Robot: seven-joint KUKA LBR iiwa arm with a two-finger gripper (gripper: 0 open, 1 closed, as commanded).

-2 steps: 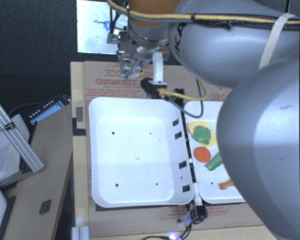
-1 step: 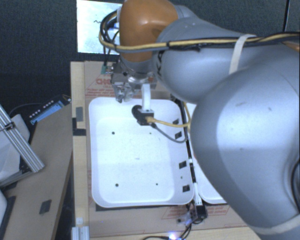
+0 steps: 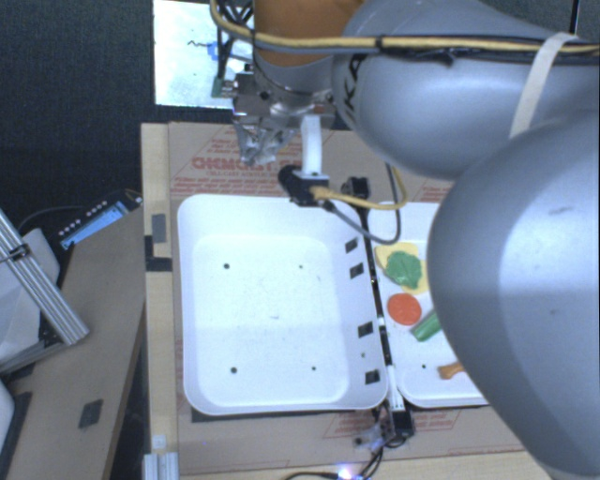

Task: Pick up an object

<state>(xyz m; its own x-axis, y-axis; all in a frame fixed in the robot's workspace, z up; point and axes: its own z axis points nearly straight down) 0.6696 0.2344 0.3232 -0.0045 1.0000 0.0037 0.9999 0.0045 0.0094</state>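
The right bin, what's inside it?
In the right bin lie a green leafy piece on something yellow, an orange-red round piece, a green piece and an orange piece. The arm covers the rest.

Grey arm, orange band

The arm (image 3: 487, 187) had bulky, smooth grey rounded casings, an orange band (image 3: 300, 28) above the wrist, yellow cable (image 3: 403, 42) across it, and a metallic gripper (image 3: 258, 150).
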